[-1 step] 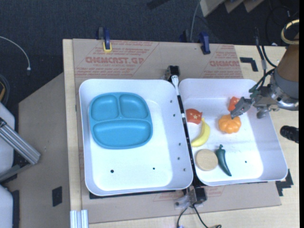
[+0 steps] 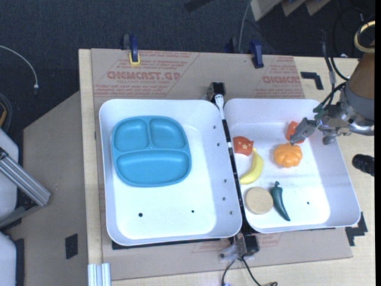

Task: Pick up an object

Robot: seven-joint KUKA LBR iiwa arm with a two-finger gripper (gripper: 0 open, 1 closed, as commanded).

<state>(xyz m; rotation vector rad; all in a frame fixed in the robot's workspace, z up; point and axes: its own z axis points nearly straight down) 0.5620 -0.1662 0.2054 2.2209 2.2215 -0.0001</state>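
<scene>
Lying far left of the gripper, a sky-blue three-compartment plastic plate [image 2: 152, 151] sits in the left white bin [image 2: 119, 219], while the right white bin [image 2: 336, 210] holds a red strawberry-like toy [image 2: 242, 145], a yellow plastic banana [image 2: 254, 168], a tan round disc [image 2: 259, 200] and a dark teal pepper-shaped toy [image 2: 280, 202], all left of and below the fingers. Just below-left of the grey two-finger gripper [image 2: 311, 128] rests an orange pumpkin-shaped toy [image 2: 288, 155], and a small red-orange piece [image 2: 292, 130] lies at the fingertips. Whether that piece is held cannot be told, nor how wide the gripper stands.
</scene>
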